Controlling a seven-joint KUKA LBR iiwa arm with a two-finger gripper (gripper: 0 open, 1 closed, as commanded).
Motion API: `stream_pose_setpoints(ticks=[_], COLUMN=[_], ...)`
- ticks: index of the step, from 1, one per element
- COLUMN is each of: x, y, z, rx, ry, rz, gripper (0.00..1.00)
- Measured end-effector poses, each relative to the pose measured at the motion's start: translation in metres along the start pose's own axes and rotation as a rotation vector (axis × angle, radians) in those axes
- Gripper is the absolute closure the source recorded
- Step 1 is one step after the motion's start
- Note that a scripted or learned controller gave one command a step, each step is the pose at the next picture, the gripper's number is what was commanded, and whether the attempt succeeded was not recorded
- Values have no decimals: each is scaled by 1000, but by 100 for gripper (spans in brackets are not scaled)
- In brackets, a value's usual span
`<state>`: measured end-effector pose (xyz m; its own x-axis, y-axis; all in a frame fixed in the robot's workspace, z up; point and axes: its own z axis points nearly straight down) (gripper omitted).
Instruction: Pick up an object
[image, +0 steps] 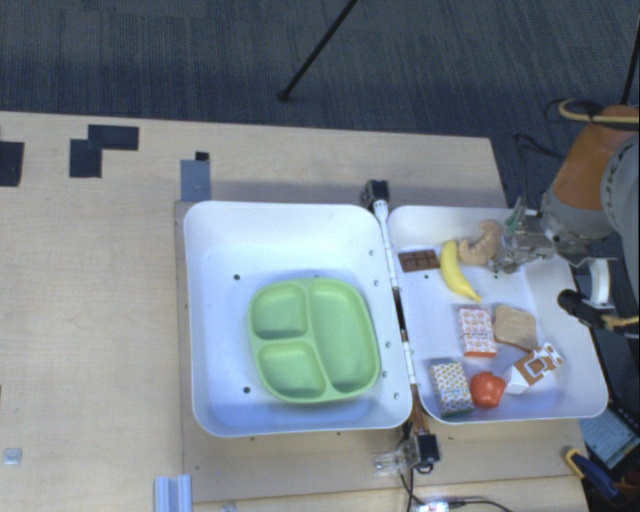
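Camera view: the gripper (512, 250) hangs over the right bin (580, 400), at its far side, just right of a tan ginger-like piece (483, 241) and a banana (457, 270). A green divided plate (313, 340) lies in the left bin (205, 300).

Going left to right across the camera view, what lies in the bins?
Green plate → chocolate bar → banana → slice of bread → gripper

A green three-compartment plate (313, 340) lies in the left bin (215, 300), while the gripper (512, 250) hangs over the right bin (590, 400) just beside a tan ginger-like piece (483, 241) and banana (456, 270), above bread (514, 326), tomato (487, 389) and small packets.
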<state>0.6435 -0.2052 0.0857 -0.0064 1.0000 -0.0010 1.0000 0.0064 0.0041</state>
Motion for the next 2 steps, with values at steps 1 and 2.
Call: stream_pose_setpoints(ticks=[1, 2], x=[-1, -1], y=[23, 23], z=[2, 2], rx=[16, 16], ry=[2, 2], rz=[0, -1], gripper=[100, 100])
